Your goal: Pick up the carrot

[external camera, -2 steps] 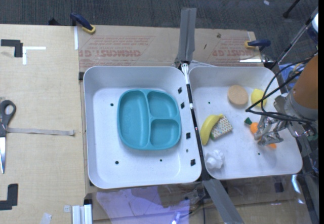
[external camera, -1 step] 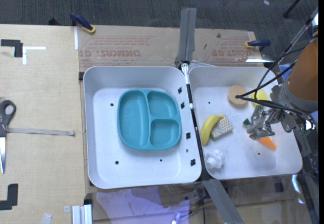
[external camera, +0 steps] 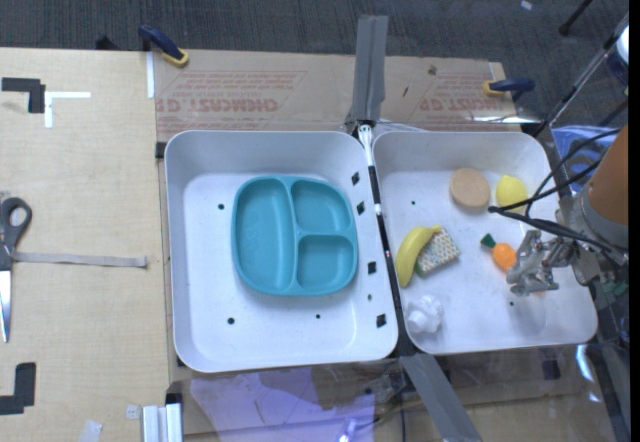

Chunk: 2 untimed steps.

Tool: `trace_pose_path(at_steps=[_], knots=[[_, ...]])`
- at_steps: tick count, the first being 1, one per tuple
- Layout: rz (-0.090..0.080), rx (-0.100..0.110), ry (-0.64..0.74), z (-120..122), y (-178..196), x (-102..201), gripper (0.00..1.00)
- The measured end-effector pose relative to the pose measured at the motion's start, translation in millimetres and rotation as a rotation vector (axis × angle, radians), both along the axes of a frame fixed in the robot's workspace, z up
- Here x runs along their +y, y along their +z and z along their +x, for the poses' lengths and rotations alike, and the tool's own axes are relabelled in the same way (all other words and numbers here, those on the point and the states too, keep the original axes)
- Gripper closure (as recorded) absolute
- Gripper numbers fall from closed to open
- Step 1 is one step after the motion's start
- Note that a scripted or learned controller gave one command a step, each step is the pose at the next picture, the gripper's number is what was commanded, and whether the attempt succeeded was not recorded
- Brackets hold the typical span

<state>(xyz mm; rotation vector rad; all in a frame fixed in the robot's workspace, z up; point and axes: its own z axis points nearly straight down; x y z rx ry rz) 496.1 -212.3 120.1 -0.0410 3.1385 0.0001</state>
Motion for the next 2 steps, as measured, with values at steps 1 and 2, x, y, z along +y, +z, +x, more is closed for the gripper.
trace_pose_path(at_steps=[1,2], knots=[[0.0,0.0,0.0,0.0,0.0,0.1,0.0],[0.0,-0.002,-0.035,32.9,-27.4,17.0,0.0]])
